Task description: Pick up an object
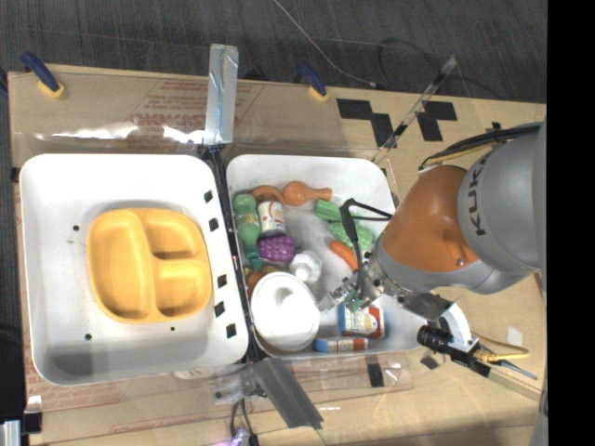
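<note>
The right bin (pixel 367 170) holds a heap of toy food and small items: a purple grape bunch (pixel 276 247), a small can with a red label (pixel 271 216), a green bottle (pixel 245 219), an orange gourd-shaped piece (pixel 305 193), a green vegetable (pixel 337 216), an orange carrot (pixel 342 252), a white cup (pixel 284 310), a small white bottle (pixel 305 268), a carton with a red and blue label (pixel 359 321) and a marker (pixel 339 345). My gripper (pixel 349 291) is low in the right bin, just above the carton and right of the white cup.
The left bin (pixel 56 184) holds a yellow divided tray (pixel 149 263). A taped divider (pixel 223 240) separates the bins. My arm's orange band and grey body cover the right bin's right side. A blue clip (pixel 313 79) and another blue clip (pixel 44 74) sit on the bench's far edge.
</note>
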### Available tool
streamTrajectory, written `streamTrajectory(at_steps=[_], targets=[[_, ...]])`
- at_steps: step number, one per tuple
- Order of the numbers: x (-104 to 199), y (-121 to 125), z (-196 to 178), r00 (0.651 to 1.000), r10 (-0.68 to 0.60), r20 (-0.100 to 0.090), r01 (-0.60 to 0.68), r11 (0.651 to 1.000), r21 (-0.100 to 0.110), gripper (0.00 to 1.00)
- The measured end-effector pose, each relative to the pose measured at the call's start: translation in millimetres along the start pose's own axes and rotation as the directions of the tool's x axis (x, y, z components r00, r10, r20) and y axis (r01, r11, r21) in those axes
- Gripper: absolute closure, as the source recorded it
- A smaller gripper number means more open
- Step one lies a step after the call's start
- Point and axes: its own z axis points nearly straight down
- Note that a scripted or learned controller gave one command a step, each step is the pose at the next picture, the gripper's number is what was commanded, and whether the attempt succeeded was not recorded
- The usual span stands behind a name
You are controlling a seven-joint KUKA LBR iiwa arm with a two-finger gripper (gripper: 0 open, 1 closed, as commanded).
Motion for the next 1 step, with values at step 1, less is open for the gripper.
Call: streamTrajectory(at_steps=[1], targets=[[5.9,16.3,-200.0,0.961,0.278,0.007,-0.278,0.96,-0.018,1.0]])
